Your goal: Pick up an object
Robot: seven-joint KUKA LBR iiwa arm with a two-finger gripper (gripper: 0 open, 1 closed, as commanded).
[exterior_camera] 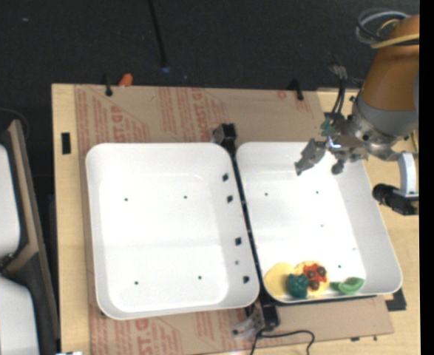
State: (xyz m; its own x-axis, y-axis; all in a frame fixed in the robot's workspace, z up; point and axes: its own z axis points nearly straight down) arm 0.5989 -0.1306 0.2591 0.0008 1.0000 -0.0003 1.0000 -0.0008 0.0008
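Note:
My gripper (321, 161) hangs over the back of the right bin (313, 220), its two dark fingers spread apart with nothing between them. A small heap of objects lies at the bin's front edge: a yellow piece (277, 278), a teal object (297, 287), a red and dark object (316, 272) and a green one (348, 285). The gripper is well behind that heap, roughly a bin's length away.
The left bin (165, 228) sits beside the right one, with black clips along the seam (235, 198). The grey and orange arm (390, 87) enters from the upper right. The bench's brown board (187, 117) surrounds both bins.

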